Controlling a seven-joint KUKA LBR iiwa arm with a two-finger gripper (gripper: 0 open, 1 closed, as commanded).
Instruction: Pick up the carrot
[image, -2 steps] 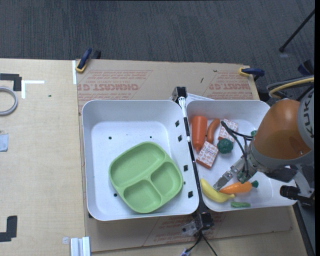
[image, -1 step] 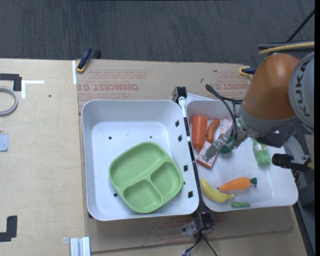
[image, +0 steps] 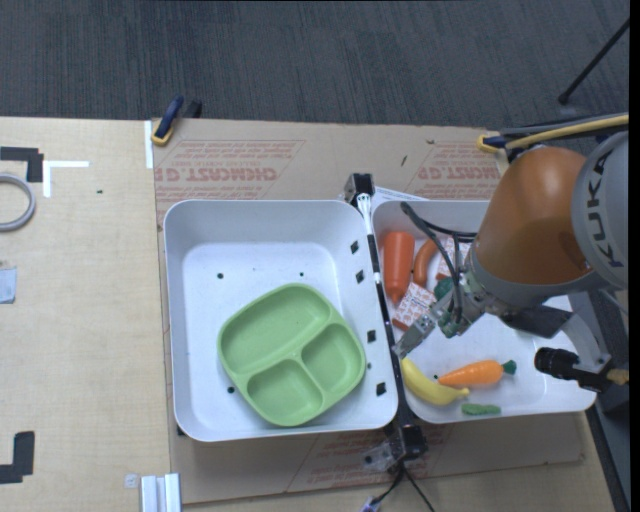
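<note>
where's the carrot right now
The carrot lies in the right bin near its front edge, just right of the banana and below the gripper.

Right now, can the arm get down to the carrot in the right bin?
Probably yes. The carrot lies uncovered near the bin's front edge, with the claw just above it. The banana touches its tip and could crowd a grasp.

You've got 2 bins (image: 190, 300) (image: 560, 400), 1 green tray (image: 290, 353), 1 carrot (image: 474, 375), 1 banana (image: 430, 387), 2 orange-red tubes (image: 397, 262) (image: 425, 262), 1 small green bit (image: 481, 409).
</note>
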